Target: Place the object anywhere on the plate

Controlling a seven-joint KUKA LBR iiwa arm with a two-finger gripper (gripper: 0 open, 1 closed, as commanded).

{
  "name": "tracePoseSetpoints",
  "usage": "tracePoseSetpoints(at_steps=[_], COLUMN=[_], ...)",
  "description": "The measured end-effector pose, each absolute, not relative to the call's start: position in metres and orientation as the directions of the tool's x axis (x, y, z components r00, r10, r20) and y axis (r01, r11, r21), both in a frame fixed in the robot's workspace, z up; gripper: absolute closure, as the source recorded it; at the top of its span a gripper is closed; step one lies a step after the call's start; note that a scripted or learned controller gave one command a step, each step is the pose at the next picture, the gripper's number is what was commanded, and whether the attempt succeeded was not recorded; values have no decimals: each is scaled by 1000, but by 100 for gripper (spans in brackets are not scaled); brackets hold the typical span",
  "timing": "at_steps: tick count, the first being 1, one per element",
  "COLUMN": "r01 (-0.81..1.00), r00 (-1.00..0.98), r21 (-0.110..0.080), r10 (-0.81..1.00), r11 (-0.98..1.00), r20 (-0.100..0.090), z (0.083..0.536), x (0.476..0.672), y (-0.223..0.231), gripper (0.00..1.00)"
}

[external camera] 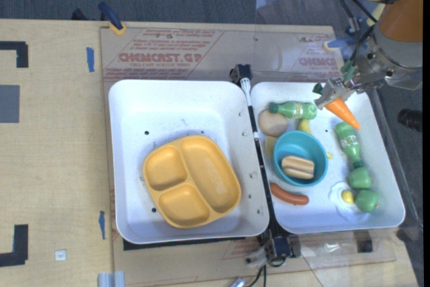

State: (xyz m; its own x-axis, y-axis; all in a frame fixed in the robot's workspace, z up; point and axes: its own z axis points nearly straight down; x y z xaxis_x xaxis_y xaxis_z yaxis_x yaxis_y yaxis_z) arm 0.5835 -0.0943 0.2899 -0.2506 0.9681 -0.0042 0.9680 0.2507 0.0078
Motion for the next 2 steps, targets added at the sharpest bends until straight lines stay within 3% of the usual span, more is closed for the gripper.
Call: tracePoseSetpoints(at_steps=[1, 2], r01=[874, 648], r00=[-485, -762], r21=[-2, -1], r10=[874, 648], r11=[485, 762], r20=[4, 2], z=[244, 215], x=[598, 598], y=[31, 121], gripper=[100, 100])
